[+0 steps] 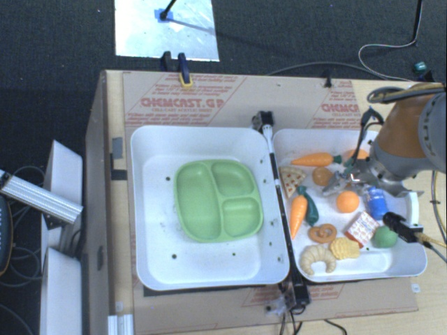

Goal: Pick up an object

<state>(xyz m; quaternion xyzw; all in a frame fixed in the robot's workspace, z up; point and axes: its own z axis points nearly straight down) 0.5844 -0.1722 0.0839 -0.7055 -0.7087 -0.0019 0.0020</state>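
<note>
Gripper (pixel 343 180) first: we see it low in the right bin (pixel 405 265), but it is too small and blurred for us to tell how it is set, and we cannot see anything caught in it. We judge the likeliest thing to be picked is the orange ball (pixel 348 202), which lies just below the tool, near the middle of that bin. Our worry is crowding. A blue bottle (pixel 376 203) lies just right of the ball and a brown cookie (pixel 322 176) just up and left of it, so a descent slightly off could land on a neighbour, push the ball aside, or close on nothing. The ball is round and may roll away from a glancing touch. Further from the ball, a carrot (pixel 298 216) lies to its left with a pizza slice (pixel 291 181) above that, and a second carrot (pixel 313 160) sits toward the bin's far wall. Below the ball we see a red and white packet (pixel 362 228), a green ball (pixel 384 238), a cracker (pixel 343 248), a pretzel (pixel 323 233) and a croissant (pixel 316 258). Well left of the ball, the left bin (pixel 150 208) holds a green divided plate (pixel 217 199).
</note>
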